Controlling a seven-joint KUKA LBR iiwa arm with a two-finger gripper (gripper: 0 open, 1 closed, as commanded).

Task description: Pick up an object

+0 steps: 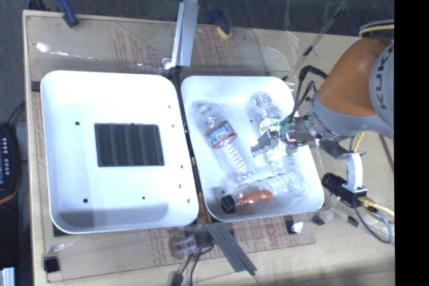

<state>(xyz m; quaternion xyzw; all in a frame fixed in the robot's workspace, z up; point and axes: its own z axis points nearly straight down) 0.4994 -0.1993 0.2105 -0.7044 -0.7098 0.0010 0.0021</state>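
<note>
Bottles are lying loose in the right bin (pixel 194 87), and any of them could serve as the thing to pick up. Taking that bin as the landmark: a clear bottle with a blue label (pixel 221 137) is lying at a slant across the bin's middle, a second clear bottle with a green label (pixel 265 112) is lying toward the far right corner, a third clear bottle (pixel 289 181) is resting near the front right corner, and a bottle with an orange body and dark cap (pixel 247 198) is lying along the front wall.

The arm (pixel 352 87) is reaching in over the right wall of the bin, and the gripper (pixel 273 137) is hanging low inside it, just below the green-label bottle and to the right of the blue-label one. Whether the gripper is spread or closed cannot be told, since its metal tip is blurring into the clear plastic beneath; nothing can be seen caught in it.

The left bin (pixel 53 144) is sitting beside the right bin, with a dark ribbed panel (pixel 129 145) on its floor.

By the look of it, the arm is reaching down for a grasp. The next move is calling for a firm close on one bottle body, then a straight lift; clear round bottles are likely to roll or slip away.
</note>
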